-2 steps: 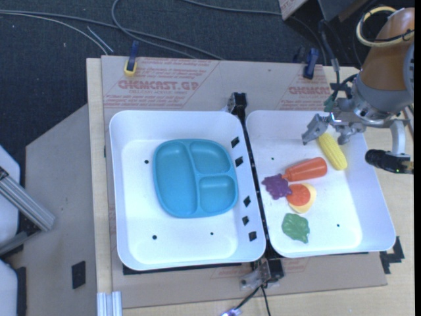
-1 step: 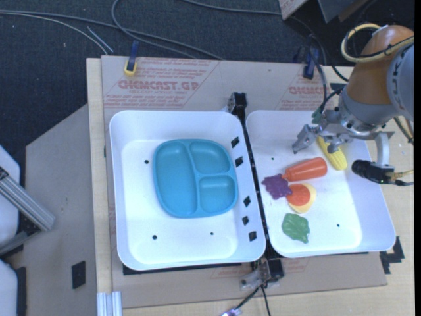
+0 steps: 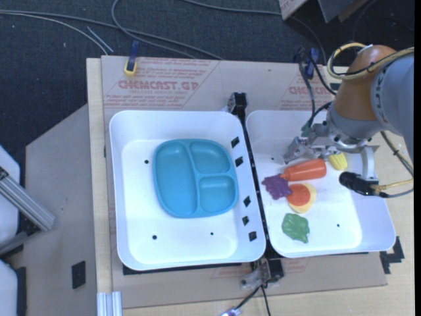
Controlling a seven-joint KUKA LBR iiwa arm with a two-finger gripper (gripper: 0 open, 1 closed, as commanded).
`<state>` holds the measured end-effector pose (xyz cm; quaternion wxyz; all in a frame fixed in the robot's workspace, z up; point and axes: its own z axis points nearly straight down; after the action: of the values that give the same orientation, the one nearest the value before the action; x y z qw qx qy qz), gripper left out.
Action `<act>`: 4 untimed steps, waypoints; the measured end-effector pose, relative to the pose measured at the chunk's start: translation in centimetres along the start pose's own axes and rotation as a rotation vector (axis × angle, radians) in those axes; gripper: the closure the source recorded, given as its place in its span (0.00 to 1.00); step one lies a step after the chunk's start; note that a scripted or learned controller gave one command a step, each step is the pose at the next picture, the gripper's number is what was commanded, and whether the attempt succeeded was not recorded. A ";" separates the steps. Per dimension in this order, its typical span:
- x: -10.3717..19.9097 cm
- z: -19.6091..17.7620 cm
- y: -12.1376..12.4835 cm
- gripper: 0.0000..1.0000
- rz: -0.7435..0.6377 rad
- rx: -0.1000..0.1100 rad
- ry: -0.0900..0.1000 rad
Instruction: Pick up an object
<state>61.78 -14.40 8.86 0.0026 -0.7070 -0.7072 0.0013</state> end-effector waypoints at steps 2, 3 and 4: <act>0.1 -7.7 1.1 1.00 -0.001 -0.013 -0.004; 0.1 -13.0 2.2 1.00 -0.001 -0.013 -0.004; 0.1 -15.1 2.3 1.00 -0.001 -0.010 -0.003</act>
<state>64.20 -14.37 23.93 -0.0019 -0.7066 -0.7076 -0.0013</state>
